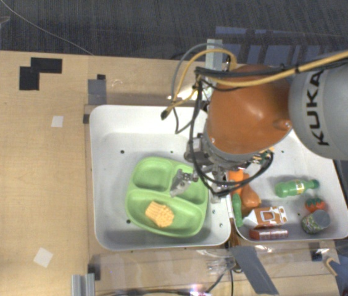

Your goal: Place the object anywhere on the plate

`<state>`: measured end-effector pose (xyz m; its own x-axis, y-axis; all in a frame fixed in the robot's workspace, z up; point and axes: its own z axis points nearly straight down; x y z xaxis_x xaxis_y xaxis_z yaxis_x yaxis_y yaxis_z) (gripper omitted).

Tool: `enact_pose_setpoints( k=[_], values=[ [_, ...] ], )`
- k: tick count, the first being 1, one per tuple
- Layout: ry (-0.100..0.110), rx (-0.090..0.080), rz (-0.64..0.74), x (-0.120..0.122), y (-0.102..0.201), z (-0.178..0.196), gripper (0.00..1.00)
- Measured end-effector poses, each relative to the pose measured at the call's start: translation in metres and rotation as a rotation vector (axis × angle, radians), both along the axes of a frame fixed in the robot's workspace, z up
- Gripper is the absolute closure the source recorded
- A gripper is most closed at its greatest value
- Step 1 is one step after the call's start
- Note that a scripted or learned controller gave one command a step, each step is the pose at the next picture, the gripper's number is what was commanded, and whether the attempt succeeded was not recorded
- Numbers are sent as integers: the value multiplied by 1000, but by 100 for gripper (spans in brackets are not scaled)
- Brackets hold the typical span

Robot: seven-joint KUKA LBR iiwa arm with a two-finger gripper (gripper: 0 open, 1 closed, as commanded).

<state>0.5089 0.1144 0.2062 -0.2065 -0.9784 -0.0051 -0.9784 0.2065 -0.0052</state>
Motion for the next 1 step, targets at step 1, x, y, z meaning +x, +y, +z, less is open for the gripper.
enact_pose_setpoints(
  k=[1],
  values=[
    [0,0,0,0,0,0,0]
  ],
)
